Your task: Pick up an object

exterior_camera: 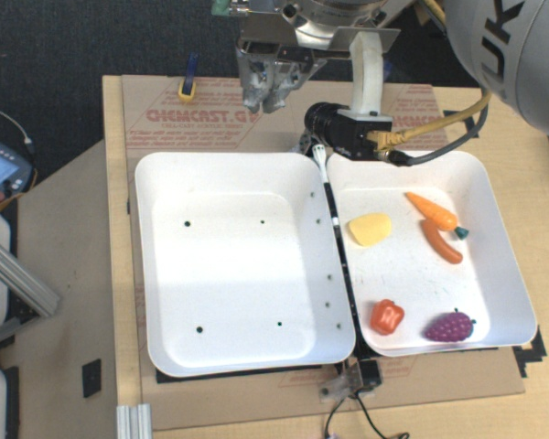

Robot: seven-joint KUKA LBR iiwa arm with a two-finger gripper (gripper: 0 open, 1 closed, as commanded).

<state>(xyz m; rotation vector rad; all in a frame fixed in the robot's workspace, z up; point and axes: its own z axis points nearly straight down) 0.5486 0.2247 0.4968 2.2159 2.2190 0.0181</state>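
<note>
Toy food — yellow piece (370,229), carrots (432,210), red pepper (387,315), grapes (449,326) — lies in right bin (494,208), below-right of my gripper (270,94); whether its fingers are spread, I cannot tell.

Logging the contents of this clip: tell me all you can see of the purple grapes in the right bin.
The purple grapes are a small toy bunch, plastic by the look, with a bumpy surface of rounded berries and a short dark stem at its upper right end. It lies on its side on the floor of the right bin, in the near right corner, close to the rim. It lies apart from the red pepper to its left. The claw hangs far off, above the cardboard beyond the bins.
</note>
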